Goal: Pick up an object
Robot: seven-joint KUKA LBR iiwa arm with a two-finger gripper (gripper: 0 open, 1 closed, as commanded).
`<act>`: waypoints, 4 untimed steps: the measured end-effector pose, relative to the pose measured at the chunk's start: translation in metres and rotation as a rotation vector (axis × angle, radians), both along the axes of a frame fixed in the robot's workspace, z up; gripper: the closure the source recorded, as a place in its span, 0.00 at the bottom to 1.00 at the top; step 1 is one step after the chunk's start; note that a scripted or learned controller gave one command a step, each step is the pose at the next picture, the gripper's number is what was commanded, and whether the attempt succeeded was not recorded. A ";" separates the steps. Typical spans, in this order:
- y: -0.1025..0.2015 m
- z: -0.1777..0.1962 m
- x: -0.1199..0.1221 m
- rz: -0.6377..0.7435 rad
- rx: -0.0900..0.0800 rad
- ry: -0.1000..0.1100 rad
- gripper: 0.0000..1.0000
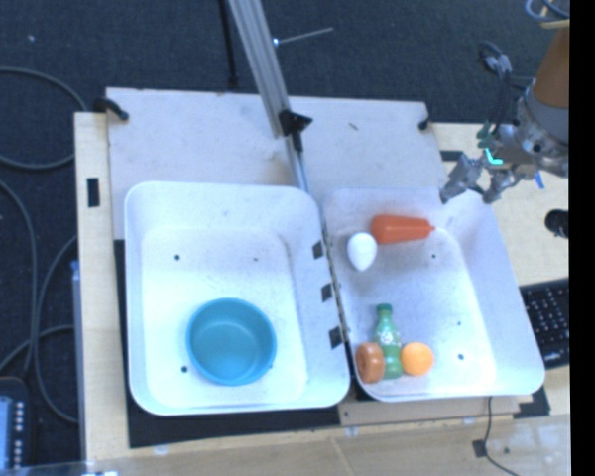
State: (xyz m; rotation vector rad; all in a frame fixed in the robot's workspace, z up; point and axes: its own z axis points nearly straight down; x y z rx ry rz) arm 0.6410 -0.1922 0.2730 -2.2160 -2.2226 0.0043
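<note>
The right bin (496, 296) holds an orange carrot (401, 229) near its far wall, with a white egg (362, 251) just left of it. Near its front lie a green bottle (386, 336), a brown-red round item (370, 362) and an orange ball (416, 359), clustered together. A blue bowl (231, 340) sits in the left bin (154, 266). My gripper (479, 183) hangs above the right bin's far right corner, up and right of the carrot, its two fingers spread open with nothing between them.
A slanted metal pole (263, 62) rises from the far side between the bins. A dark keyboard (545, 320) lies to the right of the right bin. Cables trail on the dark floor at left.
</note>
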 end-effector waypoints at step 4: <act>0.005 -0.145 0.014 0.009 0.002 0.009 0.00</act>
